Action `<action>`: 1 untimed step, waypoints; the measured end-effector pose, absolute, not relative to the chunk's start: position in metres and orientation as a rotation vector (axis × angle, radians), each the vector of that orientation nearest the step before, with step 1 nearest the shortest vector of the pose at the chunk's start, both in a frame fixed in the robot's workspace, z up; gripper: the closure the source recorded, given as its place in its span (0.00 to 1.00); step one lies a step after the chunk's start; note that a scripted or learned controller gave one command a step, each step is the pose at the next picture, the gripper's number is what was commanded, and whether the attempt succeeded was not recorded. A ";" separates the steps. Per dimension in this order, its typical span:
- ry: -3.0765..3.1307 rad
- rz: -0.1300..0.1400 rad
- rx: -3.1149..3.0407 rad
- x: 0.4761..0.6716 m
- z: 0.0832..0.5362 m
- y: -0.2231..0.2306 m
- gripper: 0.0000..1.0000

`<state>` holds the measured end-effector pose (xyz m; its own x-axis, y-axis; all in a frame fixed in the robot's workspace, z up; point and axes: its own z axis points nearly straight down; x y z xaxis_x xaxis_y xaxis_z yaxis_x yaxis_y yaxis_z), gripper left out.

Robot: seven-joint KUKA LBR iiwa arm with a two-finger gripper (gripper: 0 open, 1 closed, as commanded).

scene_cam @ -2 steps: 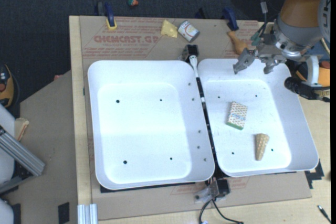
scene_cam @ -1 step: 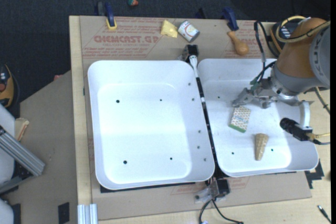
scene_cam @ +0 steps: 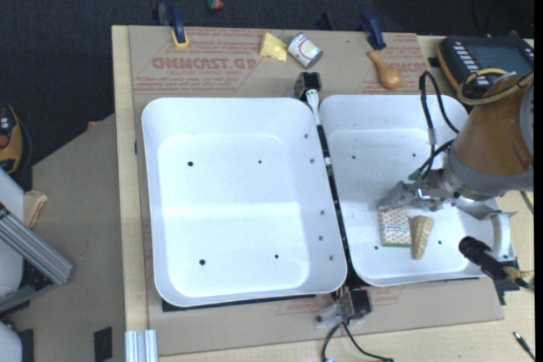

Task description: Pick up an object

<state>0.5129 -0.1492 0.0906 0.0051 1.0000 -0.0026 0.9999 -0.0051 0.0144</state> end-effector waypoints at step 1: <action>2.207 0.015 2.214 0.484 0.090 -0.147 0.00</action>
